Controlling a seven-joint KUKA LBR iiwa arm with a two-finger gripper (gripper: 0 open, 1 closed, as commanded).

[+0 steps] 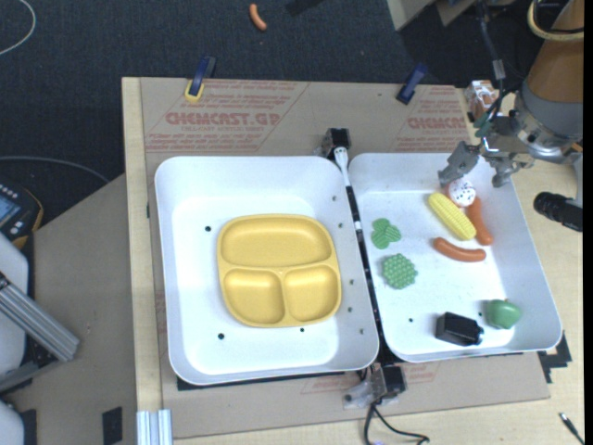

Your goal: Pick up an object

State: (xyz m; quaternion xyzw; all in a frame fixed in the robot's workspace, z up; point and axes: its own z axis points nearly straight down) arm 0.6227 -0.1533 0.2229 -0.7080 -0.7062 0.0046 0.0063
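My gripper (482, 171) hangs over the back of the right bin (537, 276), its two fingers (458, 167) spread open with nothing between them. Just below it lies a small white piece with red dots (460, 193). Beside that sit a yellow corn cob (451, 215) and an orange carrot (480, 222), then a red sausage (459, 249). Two green leafy pieces (384, 233) (399, 271) lie near the bin's left wall. A black block (459, 328) and a green round fruit (502, 313) rest at the front.
The left bin (185, 248) holds a yellow divided plate (278, 269). A black divider strip (355, 230) runs between the bins. Clamps (196, 82) (411, 83) pin the cardboard at the back. The grey arm (556, 91) rises at the right.
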